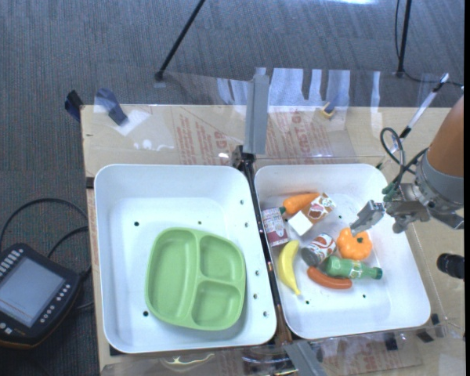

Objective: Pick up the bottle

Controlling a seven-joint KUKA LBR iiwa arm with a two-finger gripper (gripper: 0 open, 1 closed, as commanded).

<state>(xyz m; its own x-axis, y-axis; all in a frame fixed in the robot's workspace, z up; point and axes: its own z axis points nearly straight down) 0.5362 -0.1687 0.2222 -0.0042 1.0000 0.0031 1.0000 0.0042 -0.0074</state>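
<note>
A small green bottle (351, 269) lies on its side in the right bin (392, 308), cap end pointing right, between an orange pepper (355, 244) and a red sausage-shaped toy (329, 279). My gripper (368, 215) hangs over the right bin's upper right part, just above and to the right of the pepper, a short way up from the bottle. Nothing shows between its fingers.
The right bin also holds a carrot (299, 202), a banana (289, 265), a red-and-white can (319, 248), a small white box (300, 223) and a dark can (273, 225). A green divided plate (196, 280) lies in the left bin (117, 186). A tablet (23, 288) rests on the floor at left.
</note>
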